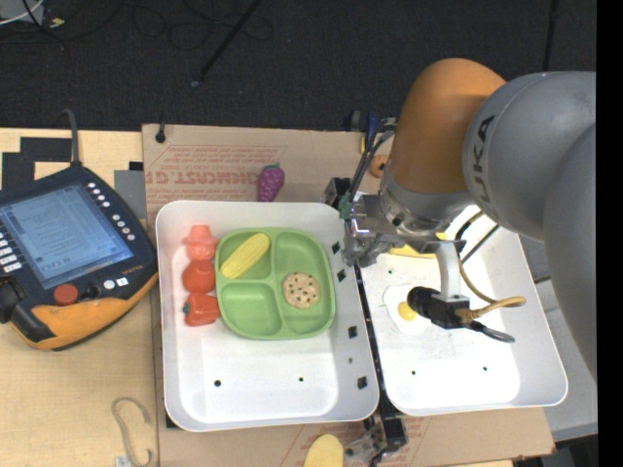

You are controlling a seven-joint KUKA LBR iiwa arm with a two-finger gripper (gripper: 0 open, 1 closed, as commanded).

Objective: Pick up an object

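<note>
Nearest, flat in the right bin (pixel 487 382): a toy fried egg (pixel 397 305), at four o'clock from the gripper (pixel 356 246). At its eight o'clock, a cookie (pixel 301 289) on the green plate (pixel 255 314). Seemingly the approach step; nothing seen lifted. Next, probably: centre over one object, then descend. Impossible to tell how far open, or whether holding anything. Farther back, gripper pointing down over the divide between bins, grey arm (pixel 545 154) reaching in from three o'clock.
</note>
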